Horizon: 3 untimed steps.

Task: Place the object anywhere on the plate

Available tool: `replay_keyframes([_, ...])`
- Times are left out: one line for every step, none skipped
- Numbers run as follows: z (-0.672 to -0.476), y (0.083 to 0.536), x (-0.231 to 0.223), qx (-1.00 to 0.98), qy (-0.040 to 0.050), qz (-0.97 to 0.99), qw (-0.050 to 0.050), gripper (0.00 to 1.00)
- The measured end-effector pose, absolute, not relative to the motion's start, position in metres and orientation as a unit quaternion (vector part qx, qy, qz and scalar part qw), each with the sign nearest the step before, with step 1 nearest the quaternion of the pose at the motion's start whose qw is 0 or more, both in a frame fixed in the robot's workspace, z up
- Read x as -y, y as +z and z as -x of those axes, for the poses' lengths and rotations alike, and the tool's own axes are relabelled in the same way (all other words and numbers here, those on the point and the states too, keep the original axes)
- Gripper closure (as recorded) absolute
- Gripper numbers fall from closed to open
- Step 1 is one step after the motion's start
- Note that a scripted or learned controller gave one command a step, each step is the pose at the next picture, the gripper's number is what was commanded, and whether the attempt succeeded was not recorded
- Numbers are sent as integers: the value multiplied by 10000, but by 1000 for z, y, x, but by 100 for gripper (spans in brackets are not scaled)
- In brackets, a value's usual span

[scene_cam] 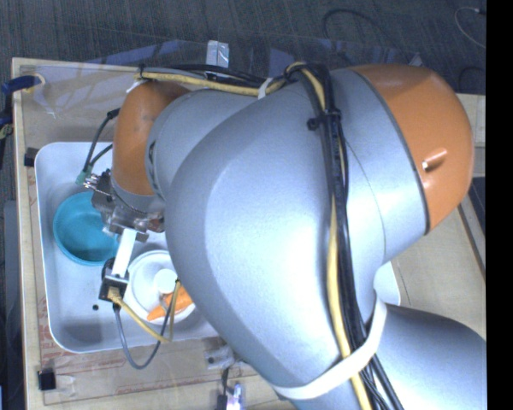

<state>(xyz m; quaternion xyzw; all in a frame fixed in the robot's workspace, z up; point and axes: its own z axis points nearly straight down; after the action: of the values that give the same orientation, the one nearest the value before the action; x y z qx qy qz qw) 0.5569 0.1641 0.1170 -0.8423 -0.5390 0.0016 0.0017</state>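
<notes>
A blue plate (79, 231) lies in the left white bin (56, 310), toward its upper left. Just right of the plate hangs my gripper (141, 225), mostly hidden under the wrist and the big grey arm. A white bowl (154, 284) sits below the gripper, and an orange object (173, 304) rests at the bowl's lower right rim. Nothing is visible on the blue plate's exposed surface.
The grey and orange arm (325, 229) covers most of the bench and all of the right bin. The left bin's bare floor shows at its lower left. A blue clamp (17, 84) sits at the bench's upper left corner.
</notes>
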Motion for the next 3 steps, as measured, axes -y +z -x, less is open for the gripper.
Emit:
replay_keyframes([-594, 192, -93, 5770, 10, 8167, 14, 100])
replay_keyframes([-543, 120, -176, 4686, 26, 8834, 15, 100])
replay_keyframes([-583, 154, -126, 5076, 16, 8616, 13, 100])
